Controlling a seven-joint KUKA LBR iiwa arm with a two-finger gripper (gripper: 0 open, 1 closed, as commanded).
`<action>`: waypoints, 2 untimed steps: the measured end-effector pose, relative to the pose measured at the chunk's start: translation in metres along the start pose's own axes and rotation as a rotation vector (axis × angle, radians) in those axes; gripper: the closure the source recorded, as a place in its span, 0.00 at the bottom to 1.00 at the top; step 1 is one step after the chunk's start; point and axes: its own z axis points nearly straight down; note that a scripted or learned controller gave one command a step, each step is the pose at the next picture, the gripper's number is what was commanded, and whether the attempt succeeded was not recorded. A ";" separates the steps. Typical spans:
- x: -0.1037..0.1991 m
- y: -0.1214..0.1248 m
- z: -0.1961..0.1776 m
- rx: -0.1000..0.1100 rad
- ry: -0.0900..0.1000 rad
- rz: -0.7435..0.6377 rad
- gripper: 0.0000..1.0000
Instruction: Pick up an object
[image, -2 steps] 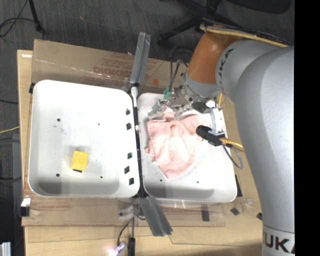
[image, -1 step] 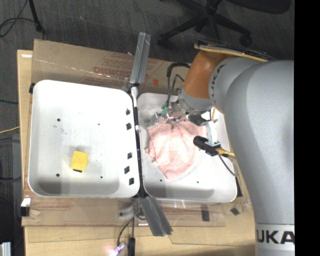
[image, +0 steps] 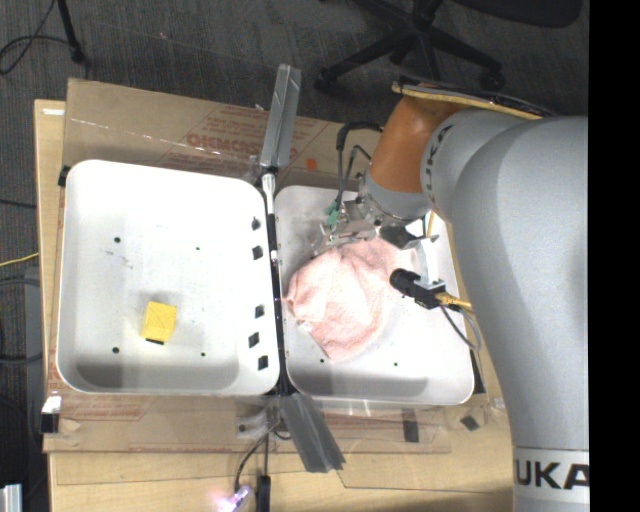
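Bins first: I have 2 shallow white ones side by side on the bench, the left bin (image: 90, 200) and the right bin (image: 440, 375), split by a grey divider bar (image: 275, 130) that runs up past their far edge. My arm (image: 500, 250) comes in from the right, its orange band (image: 400, 150) sitting above the far part of the right bin, and the gripper (image: 345, 228) hangs low over that bin's far-left area, right at the upper edge of a crumpled pink cloth (image: 340, 298). Whether the metal tips are touching the cloth I can't make out, and whether they are spread or pressed together I cannot tell either (the wrist and cables crowd that spot). The cloth lies in the middle of the right bin, nearer its left wall. A small yellow block (image: 159, 322) sits alone on the floor of the left bin, toward the near side, well apart from the gripper.
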 end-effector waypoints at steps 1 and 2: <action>-0.028 0.000 -0.105 -0.004 0.000 0.009 1.00; -0.027 0.001 -0.114 -0.003 0.001 0.004 1.00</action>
